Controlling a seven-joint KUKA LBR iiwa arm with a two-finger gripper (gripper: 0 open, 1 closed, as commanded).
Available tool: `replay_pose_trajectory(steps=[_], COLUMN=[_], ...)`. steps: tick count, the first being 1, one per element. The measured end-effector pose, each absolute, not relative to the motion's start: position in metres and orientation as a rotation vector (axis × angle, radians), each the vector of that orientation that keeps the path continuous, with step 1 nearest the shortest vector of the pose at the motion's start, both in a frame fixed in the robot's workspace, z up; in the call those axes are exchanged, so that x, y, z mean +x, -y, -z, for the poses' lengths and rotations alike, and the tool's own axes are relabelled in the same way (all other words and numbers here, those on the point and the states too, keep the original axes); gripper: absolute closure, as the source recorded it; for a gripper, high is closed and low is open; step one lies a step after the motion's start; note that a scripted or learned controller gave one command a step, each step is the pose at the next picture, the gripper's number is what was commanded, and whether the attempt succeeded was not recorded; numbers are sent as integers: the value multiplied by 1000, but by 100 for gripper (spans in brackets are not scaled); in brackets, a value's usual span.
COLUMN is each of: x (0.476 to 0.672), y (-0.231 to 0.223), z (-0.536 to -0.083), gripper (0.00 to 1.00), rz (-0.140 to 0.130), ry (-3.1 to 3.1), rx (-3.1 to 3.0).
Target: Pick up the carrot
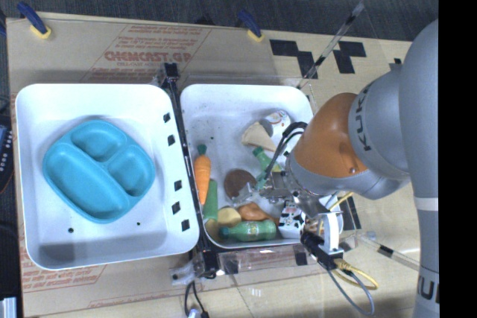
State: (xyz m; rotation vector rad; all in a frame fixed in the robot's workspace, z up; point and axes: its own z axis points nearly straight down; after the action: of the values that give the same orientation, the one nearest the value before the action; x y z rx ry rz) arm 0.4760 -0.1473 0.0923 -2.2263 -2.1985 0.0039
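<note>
Cardboard-brown tabletop (pixel 223 48) carries two white bins. Over the right bin's (pixel 223 97) near right corner hangs the grey arm (pixel 402 130) with its orange band (pixel 332 145). A blue divided plate (pixel 97 169) lies in the left bin (pixel 30 160). Low in the right bin, the tool (pixel 287 197) sits among toy foods; whether it is apart or together cannot be told. Against that bin's left wall lies the carrot (pixel 202 175), well apart from the tool, with a green bottle (pixel 250 232) nearby.
</note>
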Motion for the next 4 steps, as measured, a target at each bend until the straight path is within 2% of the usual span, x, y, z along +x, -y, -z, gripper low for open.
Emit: replay_pose_trajectory(steps=[1,2,3,4], x=[477,479,499,501], y=[93,94,30,-58], z=[-92,-102,-192,-214], gripper=[0,100,100,100], rz=[-3,-3,-5,-12], ry=[1767,1783,1502,1405], rx=[-2590,-2581,-2751,-2799])
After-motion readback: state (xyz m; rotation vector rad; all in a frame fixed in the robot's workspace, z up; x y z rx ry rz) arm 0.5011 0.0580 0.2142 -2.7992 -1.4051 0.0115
